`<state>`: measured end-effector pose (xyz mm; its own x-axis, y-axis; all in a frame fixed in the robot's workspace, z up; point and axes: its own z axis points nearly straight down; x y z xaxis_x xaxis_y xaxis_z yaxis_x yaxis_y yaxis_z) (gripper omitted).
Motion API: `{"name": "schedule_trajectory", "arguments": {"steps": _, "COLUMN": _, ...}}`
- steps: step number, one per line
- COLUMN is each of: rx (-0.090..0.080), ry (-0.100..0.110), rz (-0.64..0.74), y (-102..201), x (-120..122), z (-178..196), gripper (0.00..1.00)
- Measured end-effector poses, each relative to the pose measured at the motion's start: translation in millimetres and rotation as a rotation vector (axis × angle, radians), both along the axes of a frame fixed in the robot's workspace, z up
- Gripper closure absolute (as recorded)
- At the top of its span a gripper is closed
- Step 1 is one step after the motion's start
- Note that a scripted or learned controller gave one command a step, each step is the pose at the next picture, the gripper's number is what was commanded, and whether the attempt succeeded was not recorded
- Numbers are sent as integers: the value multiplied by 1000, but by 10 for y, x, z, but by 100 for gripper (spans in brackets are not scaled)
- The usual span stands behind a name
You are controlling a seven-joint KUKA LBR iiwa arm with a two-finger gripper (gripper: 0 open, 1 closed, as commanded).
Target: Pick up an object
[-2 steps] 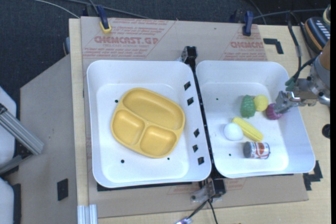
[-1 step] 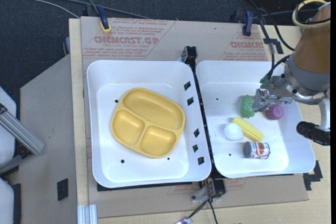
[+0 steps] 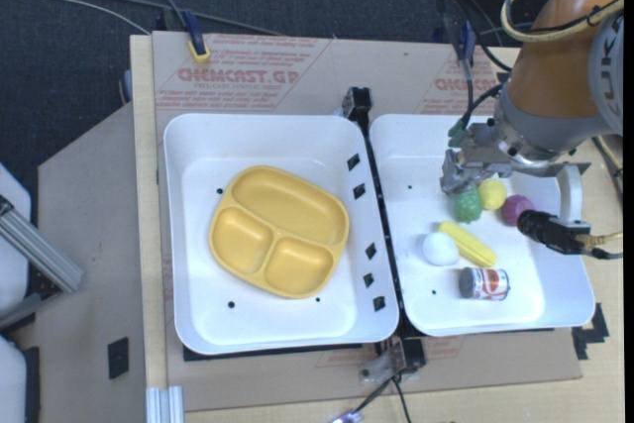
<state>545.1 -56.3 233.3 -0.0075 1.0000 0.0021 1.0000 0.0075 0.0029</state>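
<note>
A: Where is the gripper (image 3: 466,175)?

B: Over the right bin (image 3: 416,297), in its far half, hanging from the grey arm (image 3: 555,64) that comes in from the right. It sits just above a small green object (image 3: 468,206). Whether it is released or clenched, I cannot tell; the wrist hides that part.

A: What else lies in that bin?

B: A cluster of small things. A yellow round piece (image 3: 492,193) touches the green one on its right, and a purple ball (image 3: 517,207) lies just right of that. Nearer the camera, a white ball (image 3: 439,249) sits beside a yellow banana-like piece (image 3: 468,244), which lies at a slant. Nearest of all, a small can (image 3: 484,283) lies on its side, red and white with a grey end.

A: And the left bin (image 3: 188,213)?

B: It holds a yellow divided tray (image 3: 278,230) with three compartments, lying flat near the middle. Both bins rest on a board-covered bench (image 3: 258,69).

A: Is anything lifted?

B: Everything I can see rests on the bin floors.
</note>
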Motion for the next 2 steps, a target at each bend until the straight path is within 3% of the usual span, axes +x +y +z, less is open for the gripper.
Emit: {"name": "schedule_trajectory", "arguments": {"steps": 2, "rx": -1, "ry": 1, "rz": -3, "y": 938, "x": 210, "z": 10, "gripper": 100}}
